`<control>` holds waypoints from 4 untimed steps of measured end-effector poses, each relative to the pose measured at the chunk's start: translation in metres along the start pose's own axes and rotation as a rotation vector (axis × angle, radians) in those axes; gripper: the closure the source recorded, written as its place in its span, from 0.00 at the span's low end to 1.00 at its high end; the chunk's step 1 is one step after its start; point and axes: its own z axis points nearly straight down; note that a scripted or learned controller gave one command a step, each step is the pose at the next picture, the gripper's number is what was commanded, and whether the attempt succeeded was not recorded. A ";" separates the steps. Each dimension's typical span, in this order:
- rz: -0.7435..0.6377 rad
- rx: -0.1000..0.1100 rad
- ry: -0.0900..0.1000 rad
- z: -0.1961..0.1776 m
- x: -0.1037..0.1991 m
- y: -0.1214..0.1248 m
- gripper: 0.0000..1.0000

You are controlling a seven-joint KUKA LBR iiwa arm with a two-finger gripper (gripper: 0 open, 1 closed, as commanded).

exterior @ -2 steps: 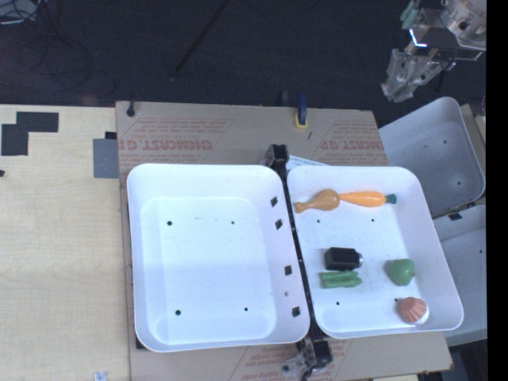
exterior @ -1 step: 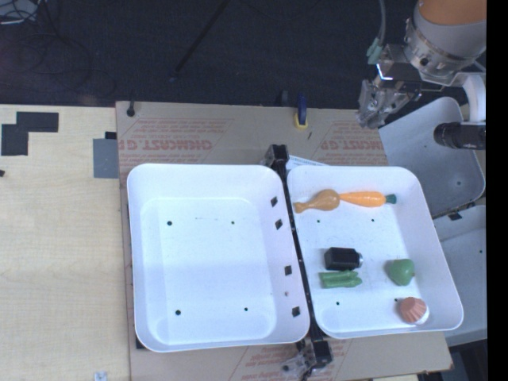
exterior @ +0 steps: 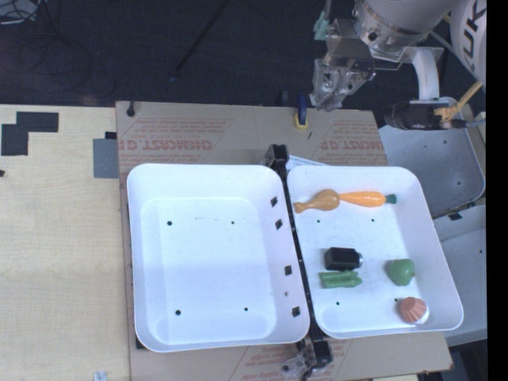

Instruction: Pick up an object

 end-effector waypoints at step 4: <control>-0.013 0.015 -0.006 -0.114 0.055 0.000 1.00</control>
